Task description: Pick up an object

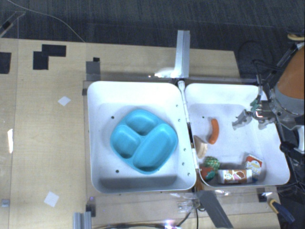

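The jaws (248, 118) hang apart and empty over the right bin (228, 97) — above the hot dog (214, 130).

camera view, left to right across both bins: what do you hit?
Left white bin → blue divided plate → right white bin → orange sausage → gripper over the right bin → small red-and-white carton → grey arm with orange band.
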### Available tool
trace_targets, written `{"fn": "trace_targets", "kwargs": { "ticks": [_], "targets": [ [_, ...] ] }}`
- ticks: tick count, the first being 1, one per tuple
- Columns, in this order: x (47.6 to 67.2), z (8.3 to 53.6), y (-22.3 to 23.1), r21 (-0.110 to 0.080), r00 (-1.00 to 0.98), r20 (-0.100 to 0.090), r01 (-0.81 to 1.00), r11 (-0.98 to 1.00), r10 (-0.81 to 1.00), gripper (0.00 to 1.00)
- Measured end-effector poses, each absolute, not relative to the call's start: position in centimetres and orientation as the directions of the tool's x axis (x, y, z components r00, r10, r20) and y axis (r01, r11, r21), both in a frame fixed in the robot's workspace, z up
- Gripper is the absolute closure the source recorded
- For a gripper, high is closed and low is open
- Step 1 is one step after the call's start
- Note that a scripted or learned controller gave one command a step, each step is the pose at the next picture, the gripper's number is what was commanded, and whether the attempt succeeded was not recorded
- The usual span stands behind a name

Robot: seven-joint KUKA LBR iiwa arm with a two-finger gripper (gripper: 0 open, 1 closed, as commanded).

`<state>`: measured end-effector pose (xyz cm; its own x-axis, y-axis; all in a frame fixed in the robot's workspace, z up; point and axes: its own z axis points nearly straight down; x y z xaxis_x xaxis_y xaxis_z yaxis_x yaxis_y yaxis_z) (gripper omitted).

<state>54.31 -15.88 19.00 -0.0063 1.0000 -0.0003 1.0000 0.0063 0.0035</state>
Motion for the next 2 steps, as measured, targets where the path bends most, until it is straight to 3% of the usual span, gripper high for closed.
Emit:
{"fn": "trace_targets", "kwargs": {
  "ticks": [1,2],
  "targets": [
    [60.3,12.2,-11.2,0.002,0.040,0.000,0.999,-0.040,0.999,0.00],
    [59.9,8.9,-9.0,0.010,-0.020,-0.002,1.000,0.020,1.000,0.00]
  ]
}}
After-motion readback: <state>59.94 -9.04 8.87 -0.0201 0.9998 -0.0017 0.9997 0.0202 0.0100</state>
